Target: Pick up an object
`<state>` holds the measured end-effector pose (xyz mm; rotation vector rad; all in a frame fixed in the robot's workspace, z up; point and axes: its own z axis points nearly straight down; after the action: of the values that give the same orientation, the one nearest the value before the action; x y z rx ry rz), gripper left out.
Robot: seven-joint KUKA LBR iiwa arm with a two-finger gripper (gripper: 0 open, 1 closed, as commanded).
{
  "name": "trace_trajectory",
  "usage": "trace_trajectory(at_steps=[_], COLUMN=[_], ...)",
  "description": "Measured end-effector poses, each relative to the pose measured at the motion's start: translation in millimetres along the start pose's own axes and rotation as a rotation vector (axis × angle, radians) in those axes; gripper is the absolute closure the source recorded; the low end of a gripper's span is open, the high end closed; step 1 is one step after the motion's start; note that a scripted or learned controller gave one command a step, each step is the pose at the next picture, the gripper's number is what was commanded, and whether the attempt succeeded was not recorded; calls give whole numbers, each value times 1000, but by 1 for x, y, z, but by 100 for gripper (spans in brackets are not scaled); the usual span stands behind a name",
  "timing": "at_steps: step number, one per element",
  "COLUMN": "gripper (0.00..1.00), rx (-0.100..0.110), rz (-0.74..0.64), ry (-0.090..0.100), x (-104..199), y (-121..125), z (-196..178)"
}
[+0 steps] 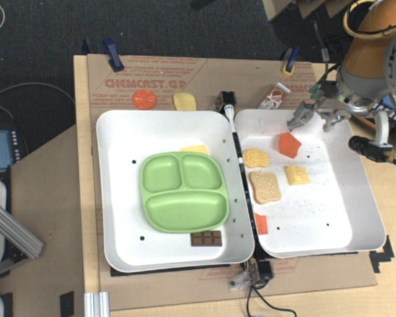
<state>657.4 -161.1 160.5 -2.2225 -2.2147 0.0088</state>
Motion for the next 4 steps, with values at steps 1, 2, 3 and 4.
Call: trace_trajectory(at_steps=[1,2,3,4], gripper=[0,0,0,0], rx=[4,-2,-3,-12], rz=[-3,-2,-1,0], ry=[4,3,3,-5], x=[10,28,29,-42], y=[-16,-66,-106,-67], z=[82,76,77,75])
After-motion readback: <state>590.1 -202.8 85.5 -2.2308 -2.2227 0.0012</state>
